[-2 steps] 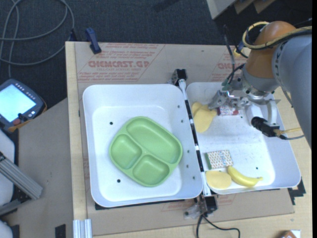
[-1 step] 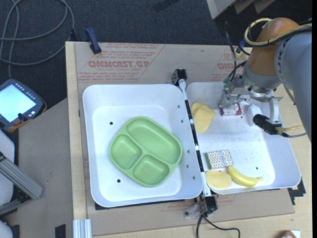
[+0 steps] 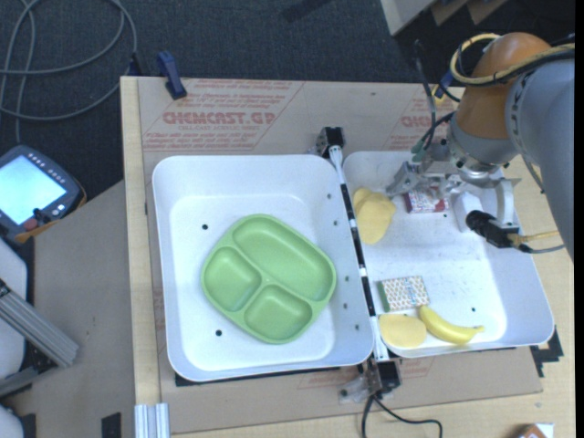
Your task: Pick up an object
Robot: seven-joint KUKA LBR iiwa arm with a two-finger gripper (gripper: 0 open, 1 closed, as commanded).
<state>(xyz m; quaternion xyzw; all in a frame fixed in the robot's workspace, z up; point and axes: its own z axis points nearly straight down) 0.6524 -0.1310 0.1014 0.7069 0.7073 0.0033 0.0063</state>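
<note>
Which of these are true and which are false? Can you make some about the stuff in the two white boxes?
1. The green plate lies in the left bin. True.
2. The banana lies on the green plate. False: it lies in the right bin.
3. The pincer is over the right bin. True.
4. The patterned square packet lies in the left bin. False: it lies in the right bin, just above the banana.

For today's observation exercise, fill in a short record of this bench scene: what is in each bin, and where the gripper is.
left bin: green divided plate
right bin: banana, pale yellow piece, pale yellow disc, small patterned packet
gripper: low over the far end of the right bin, by a small red and white item
held object: none visible
</note>
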